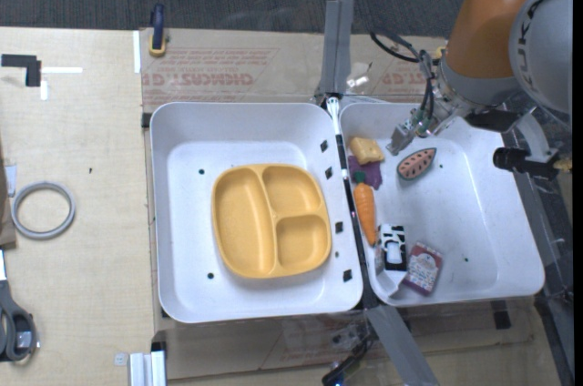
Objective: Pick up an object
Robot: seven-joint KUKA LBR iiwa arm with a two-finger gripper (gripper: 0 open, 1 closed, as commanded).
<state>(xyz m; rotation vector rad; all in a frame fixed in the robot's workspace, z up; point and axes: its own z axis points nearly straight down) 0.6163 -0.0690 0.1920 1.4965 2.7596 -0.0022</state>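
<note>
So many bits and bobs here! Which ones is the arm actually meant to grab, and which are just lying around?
Part of the job (things in the right bin, any could be picked):
- carrot
- watermelon slice
- yellow and purple toy
- small pink packet
- black and white item
- gripper

Just lying about:
- yellow divided plate in the left bin
- tape roll
- scissors

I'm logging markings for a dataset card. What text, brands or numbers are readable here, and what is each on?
"KUKA", partly visible, running vertically on the grey arm.
Red print on the cardboard sheet: upside down, too blurred to read.
Small pink packet: print too small to read.
</note>
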